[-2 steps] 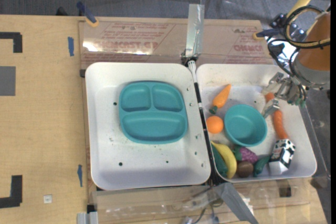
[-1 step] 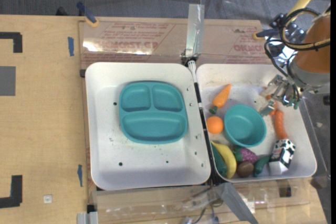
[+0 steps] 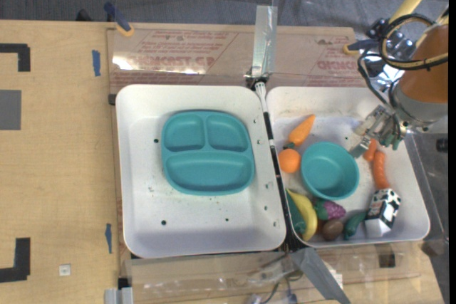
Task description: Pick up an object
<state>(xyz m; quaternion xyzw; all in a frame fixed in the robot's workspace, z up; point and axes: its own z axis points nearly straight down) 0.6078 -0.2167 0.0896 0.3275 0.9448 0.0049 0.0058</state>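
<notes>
I see the gripper [image 3: 376, 130] at the right bin's [image 3: 420, 213] two o'clock edge; I can't tell its state. Just beside it, at three o'clock, lies a small carrot [image 3: 380, 166]. The teal bowl [image 3: 329, 169] sits mid-bin, crowding it from the left. An orange [image 3: 288, 160] touches the bowl at nine, another carrot [image 3: 302, 129] at eleven. A banana [image 3: 304, 213], grapes [image 3: 333, 211] and a black-and-white carton [image 3: 383, 208] line the six o'clock wall. The left bin [image 3: 135, 174] holds a teal divided plate [image 3: 208, 152].

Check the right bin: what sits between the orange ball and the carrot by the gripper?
The teal bowl sits between the orange ball and that carrot, per the camera view.
</notes>
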